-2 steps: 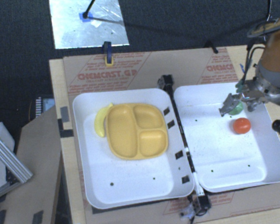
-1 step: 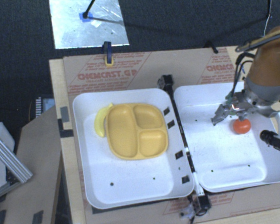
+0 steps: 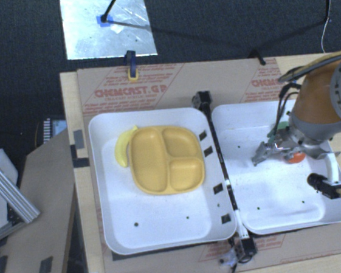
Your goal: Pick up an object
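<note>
- A wooden bench (image 3: 170,81) seen from above carries two shallow white bins side by side on dark carpeted floor, with a silver sheet (image 3: 107,22) lying beyond the bench's far edge.
- The left bin (image 3: 162,228) holds a yellow divided plate (image 3: 164,159) near its centre; a yellow banana-shaped piece (image 3: 121,147) is tucked against the plate's left side, touching it.
- The grey arm with an orange band (image 3: 320,100) reaches into the right bin (image 3: 276,206) near its right edge.
- The gripper (image 3: 265,151) points left, low over the bin floor, its metal tips looking slightly parted with nothing visible between them.
- A small orange-red object (image 3: 295,158) lies just beside the gripper, toward the bin's right wall, partly hidden under the wrist; its shape and long axis cannot be told.
- Judging by this, the object sits behind the tips, not between them, so a grasp would need repositioning.
</note>
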